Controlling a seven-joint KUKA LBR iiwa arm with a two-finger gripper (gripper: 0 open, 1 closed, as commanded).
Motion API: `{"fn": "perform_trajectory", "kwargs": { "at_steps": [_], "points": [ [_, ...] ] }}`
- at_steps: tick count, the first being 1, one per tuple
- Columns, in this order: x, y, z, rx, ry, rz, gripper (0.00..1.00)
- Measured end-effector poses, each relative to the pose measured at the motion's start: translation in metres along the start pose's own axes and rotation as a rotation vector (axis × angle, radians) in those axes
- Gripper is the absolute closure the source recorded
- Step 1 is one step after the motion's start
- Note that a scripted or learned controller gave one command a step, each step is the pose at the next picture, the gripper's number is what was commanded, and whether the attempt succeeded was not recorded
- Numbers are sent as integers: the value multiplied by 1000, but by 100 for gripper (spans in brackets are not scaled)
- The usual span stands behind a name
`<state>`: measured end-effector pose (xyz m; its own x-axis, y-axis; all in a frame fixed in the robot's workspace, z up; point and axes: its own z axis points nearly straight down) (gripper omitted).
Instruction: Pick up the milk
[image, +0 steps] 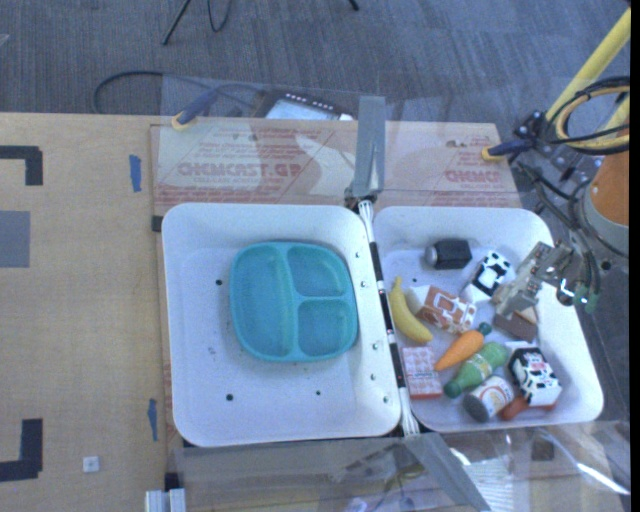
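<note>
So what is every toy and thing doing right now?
Teal divided plate: flat in the left bin, nothing on it.
Banana: lying in the right bin, near the divider.
Carrot: lying on its side.
Green bottle: tipped over.
Cow-print milk carton: resting near the front.
Second cow-print carton: resting beside the gripper.
Black block: lying flat.
Gripper: low over the right bin.

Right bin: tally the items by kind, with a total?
Cow-patterned cartons: 2
Banana: 1
Carrot: 1
Green bottle: 1
Can: 1
Dark block: 1
Brown-and-white patterned box: 1
Flat red-and-white packet: 1
Brown wedge by the pincer: 1
Total: 10
</note>
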<state>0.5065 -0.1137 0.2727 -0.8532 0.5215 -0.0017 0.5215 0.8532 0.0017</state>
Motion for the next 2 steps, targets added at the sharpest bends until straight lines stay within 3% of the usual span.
{"fn": "perform_trajectory", "kwargs": {
  "at_steps": [1,2],
  "points": [
    [28,9,-29,-1,-3,218,100],
    [-16,-13,4,0,-2,13,100]
  ]
}}
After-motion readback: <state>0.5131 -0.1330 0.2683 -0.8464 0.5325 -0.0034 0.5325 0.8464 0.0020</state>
